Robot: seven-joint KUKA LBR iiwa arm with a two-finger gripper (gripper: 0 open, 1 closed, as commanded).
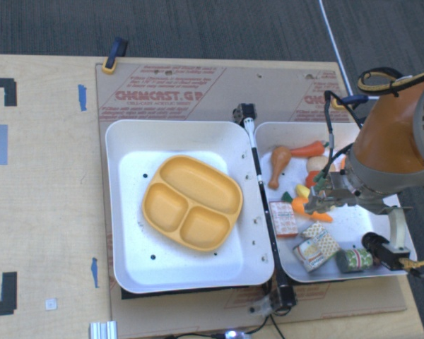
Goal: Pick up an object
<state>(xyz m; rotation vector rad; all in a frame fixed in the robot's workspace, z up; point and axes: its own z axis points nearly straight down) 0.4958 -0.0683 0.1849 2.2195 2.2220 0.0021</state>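
While the tool [318, 200] hangs low in the right bin [353, 270] among crowded toy food — its grip state I cannot tell — the orange carrot [321, 216] beneath could slip aside, nudged against the neighbouring red packet [283, 219].

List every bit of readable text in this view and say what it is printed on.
"CHEMCAST GP": red print on the brown board under the bins, behind the left bin. It starts again, cut off by the arm, behind the right bin.
Smaller red lines beneath it: too blurred to read.
Red-and-white packet, checked carton, green can: print too small to read.
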